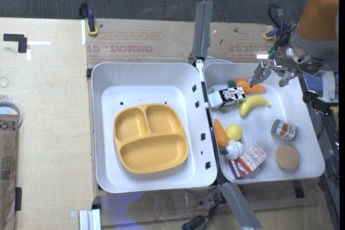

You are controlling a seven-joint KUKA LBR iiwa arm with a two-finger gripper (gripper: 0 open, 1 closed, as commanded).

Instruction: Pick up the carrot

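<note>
An orange carrot (251,87) lies at the back of the right bin (312,169), with a green end toward the left, next to a cow-patterned milk carton (230,96). A second orange, tapered piece (220,132) lies along the right bin's left wall, beside a lemon (234,132). My gripper (273,76) hangs over the bin's back edge, just up and right of the first carrot. Its fingers are spread and nothing sits between them.
The right bin also holds a banana (254,105), a small can (284,130), a round tan cookie (287,158), a red-and-white packet (250,158) and a white item (233,149). A yellow divided plate (121,156) sits in the left bin (102,116).
</note>
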